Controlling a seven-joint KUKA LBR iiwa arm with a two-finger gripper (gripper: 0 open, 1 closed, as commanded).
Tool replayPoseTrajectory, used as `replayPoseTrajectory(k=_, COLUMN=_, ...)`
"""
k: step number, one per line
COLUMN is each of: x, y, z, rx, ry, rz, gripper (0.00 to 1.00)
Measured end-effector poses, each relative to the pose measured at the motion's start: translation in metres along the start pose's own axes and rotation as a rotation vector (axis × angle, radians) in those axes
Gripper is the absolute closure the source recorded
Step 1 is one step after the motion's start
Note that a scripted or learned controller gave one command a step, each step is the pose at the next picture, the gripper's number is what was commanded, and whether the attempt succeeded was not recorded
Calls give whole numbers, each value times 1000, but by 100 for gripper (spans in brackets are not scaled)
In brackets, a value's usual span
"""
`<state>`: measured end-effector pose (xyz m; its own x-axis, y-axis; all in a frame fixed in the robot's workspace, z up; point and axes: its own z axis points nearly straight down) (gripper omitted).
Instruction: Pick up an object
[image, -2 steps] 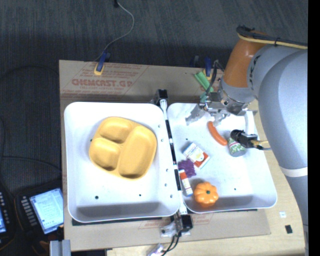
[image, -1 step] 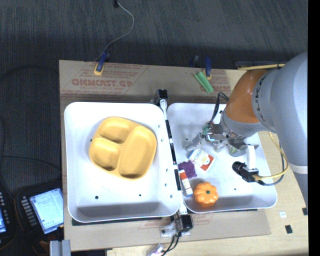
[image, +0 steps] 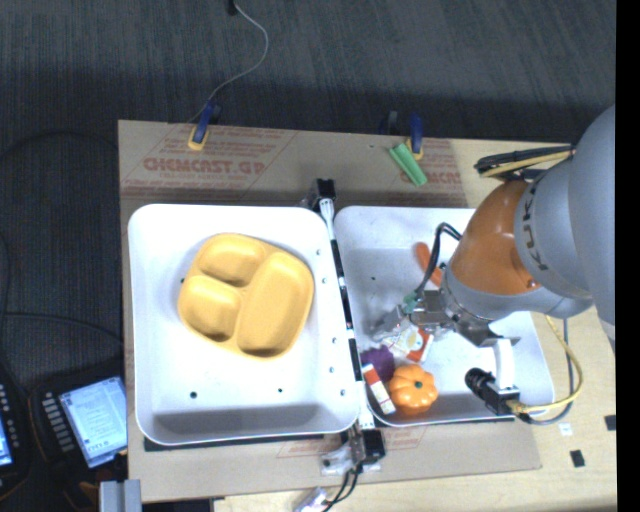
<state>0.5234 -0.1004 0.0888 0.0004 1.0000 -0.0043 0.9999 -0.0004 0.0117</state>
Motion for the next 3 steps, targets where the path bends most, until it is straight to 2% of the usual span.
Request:
replayPoseTrajectory(k=1, x=0, y=1, z=-10, rx=-1, ry=0, rz=0, gripper=100)
replayPoseTrajectory(k=2, x=68, y=52, z=-97, rx=8, ry=5, rz=-3, gripper=100)
replayPoseTrajectory(k=3, x=67, y=51, z=-105, rx=12, ry=3, rz=-2, gripper=100)
